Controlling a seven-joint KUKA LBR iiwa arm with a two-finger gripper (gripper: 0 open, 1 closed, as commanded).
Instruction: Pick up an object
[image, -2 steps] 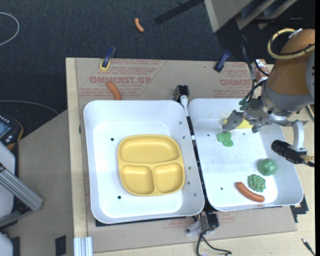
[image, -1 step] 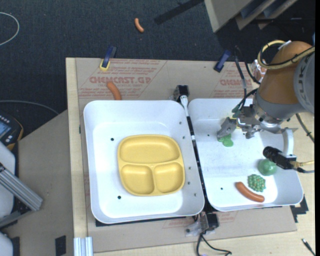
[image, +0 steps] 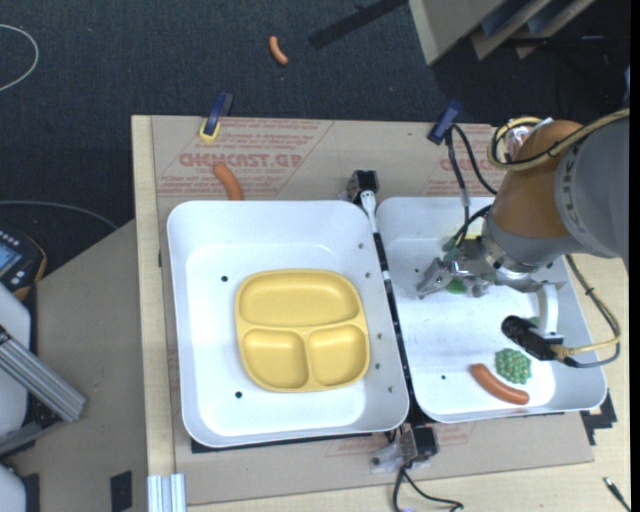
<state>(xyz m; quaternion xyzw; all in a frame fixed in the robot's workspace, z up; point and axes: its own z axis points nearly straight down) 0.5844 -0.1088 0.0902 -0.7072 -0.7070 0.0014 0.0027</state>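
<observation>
My gripper (image: 455, 280) hangs low over the upper middle of the right bin (image: 440, 380), below the grey arm with its orange band (image: 535, 190). A small green object (image: 457, 284) shows right at the gripper's tip; whether it is held is unclear. A green bumpy toy vegetable (image: 514, 365) lies in the bin's lower right corner. An orange sausage (image: 499, 383) lies just left of and below the vegetable. Both are well clear of the gripper.
The left bin (image: 200, 300) holds a yellow three-compartment plate (image: 300, 328). A black cable connector (image: 530, 338) hangs from the arm above the vegetable. Another sausage (image: 228, 181) lies on the cardboard behind the left bin. Blue clamps (image: 215, 117) (image: 443, 122) grip the far edge.
</observation>
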